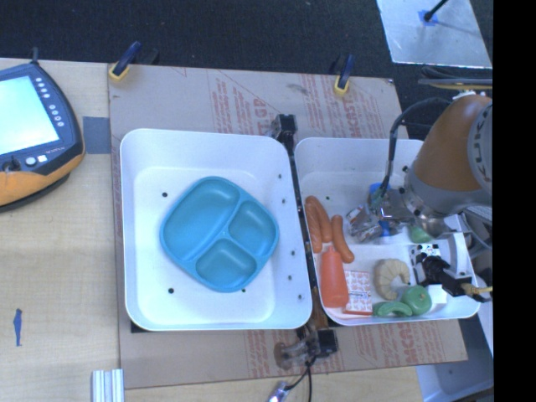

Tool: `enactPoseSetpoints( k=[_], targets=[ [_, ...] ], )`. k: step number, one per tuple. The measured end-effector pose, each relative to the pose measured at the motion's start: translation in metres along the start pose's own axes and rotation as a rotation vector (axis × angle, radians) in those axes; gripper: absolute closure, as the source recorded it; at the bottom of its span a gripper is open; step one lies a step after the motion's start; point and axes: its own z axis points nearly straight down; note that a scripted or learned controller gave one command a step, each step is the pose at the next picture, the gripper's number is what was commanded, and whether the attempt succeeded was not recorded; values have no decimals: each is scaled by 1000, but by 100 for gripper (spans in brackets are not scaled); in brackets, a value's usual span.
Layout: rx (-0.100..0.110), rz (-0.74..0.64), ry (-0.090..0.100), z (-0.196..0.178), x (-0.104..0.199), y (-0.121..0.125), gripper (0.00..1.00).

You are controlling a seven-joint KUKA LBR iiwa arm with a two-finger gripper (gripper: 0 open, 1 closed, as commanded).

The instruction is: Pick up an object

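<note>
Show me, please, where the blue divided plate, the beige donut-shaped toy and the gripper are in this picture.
blue divided plate (219, 234): camera view, on the ridge between its compartments.
beige donut-shaped toy (390, 277): camera view, on its ring.
gripper (375, 218): camera view, at its metal tip over the right bin.

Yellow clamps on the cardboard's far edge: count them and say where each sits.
2. One yellow clamp grips the far edge above the left bin; the other sits above the right bin. The arm could hide more.
</note>
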Motion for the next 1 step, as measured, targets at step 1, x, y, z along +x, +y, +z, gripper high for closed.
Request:
enactPoseSetpoints(
  k=[1],
  targets=[
    [-3, 3, 3, -115, 84, -9, 100]
  ],
)
